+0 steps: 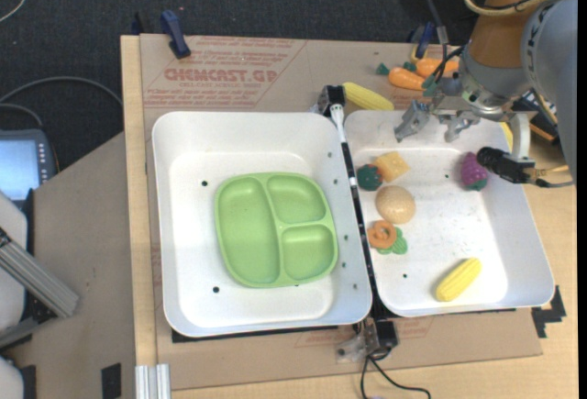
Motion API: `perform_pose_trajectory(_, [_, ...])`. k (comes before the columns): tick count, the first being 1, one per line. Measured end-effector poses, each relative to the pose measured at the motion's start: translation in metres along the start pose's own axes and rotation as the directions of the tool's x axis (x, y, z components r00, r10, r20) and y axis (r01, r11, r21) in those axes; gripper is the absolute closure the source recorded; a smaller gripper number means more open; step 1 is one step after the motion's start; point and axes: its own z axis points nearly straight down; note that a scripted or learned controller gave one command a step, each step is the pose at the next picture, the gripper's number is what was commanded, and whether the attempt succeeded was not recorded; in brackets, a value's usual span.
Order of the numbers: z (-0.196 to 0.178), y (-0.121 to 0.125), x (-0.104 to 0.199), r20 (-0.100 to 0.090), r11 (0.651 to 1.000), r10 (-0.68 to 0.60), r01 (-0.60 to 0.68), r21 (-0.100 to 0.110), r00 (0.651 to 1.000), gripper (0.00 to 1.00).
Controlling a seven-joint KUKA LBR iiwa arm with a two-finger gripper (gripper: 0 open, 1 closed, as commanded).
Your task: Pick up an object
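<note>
My gripper [433, 126] hangs over the far edge of the right bin [514, 241], fingers spread open with nothing between them. Below it in that bin lie a yellow wedge [393, 166], a small dark green piece [369, 176] and a beige round piece [396, 203]. A bunch of purple grapes [473, 170] sits to the gripper's right. Nearer the front are an orange slice on green leaves [385, 238] and a yellow corn cob [458, 279].
The left bin [174, 205] holds a green divided plate [275, 227]. Behind the right bin, on the bench, lie a yellow banana-like piece [367, 97] and an orange carrot [406, 76]. The arm comes in from the upper right.
</note>
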Motion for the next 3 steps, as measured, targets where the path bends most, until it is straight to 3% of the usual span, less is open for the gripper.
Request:
perform_pose_trajectory(1, [0.069, -0.021, 0.038, 0.000, 1.000, 0.001, -0.001, 0.000, 1.000, 0.00])
perform_pose_trajectory(2, [0.046, -0.014, 0.036, 0.005, 1.000, 0.002, -0.002, -0.025, 1.000, 1.00])
perform_pose_trajectory(3, [0.052, -0.061, 0.033, 0.009, 0.999, 0.005, -0.005, -0.043, 1.000, 1.00])
